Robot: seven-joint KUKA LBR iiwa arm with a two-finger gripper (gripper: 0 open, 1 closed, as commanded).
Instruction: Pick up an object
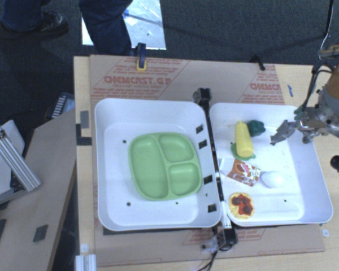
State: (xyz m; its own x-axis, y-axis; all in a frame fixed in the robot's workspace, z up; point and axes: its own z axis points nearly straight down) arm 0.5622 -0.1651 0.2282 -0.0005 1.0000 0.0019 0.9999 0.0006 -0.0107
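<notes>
Now gripper (292, 132) hovers over right bin (313, 174), jaws apart, nothing between them. Toy corn cob (243, 139) just left of it (nearest target): descend centred, straddle cob, close.

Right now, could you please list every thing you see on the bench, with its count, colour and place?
Bins: two, white, side by side on the bench.
Divided plate: one, green, in the left bin.
Toy corn: one, yellow, upper part of the right bin.
Green toy: one, dark green, right of the corn's top.
Packet: one, red and white, below the corn.
Egg-like object: one, white, right of the packet.
Small pizza toy: one, yellow and red, near corner of the right bin.
Gripper: one, grey, over the right bin's upper right.
</notes>
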